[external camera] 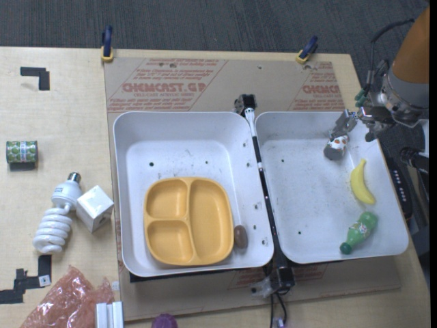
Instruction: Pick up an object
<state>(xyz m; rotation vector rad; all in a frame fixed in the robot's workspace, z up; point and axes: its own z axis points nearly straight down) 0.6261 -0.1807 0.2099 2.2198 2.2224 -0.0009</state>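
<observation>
My gripper point(358, 130) hangs over the far right corner of the right bin point(300, 183), below the orange-banded wrist. Its two fingers stand apart, open. A small grey and white toy point(335, 147) lies at the tip of the left finger point(344, 123), not between the two. A yellow banana point(361, 182) lies near the bin's right wall. Closer to the front right corner lies a green bottle-shaped toy point(359, 231).
The left bin point(130, 149) holds a yellow divided plate point(189, 221) and a small brown object point(240, 236) beside it. Left of the bins lie a spiral light bulb point(56, 214), a white cube point(94, 208), a green can point(22, 152) and a pink mesh bag point(61, 299).
</observation>
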